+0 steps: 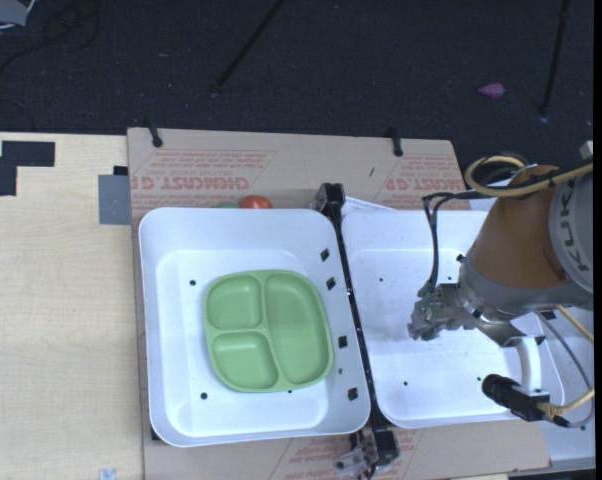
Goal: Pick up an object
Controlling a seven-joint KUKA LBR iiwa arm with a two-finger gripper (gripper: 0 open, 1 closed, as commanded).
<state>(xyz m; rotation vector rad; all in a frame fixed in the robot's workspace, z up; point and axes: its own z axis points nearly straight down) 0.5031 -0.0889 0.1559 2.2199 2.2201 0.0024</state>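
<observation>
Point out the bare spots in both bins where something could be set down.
Left bin: the green divided plate takes up the middle, leaving narrow white strips along the walls. Right bin: open floor between the centre divider and the hand, and along its near edge; crowded on the right under the arm.

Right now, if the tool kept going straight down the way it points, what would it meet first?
Probably the bare white floor of the right bin; the tool hangs above it with nothing visible beneath, though depth is unclear.
</observation>
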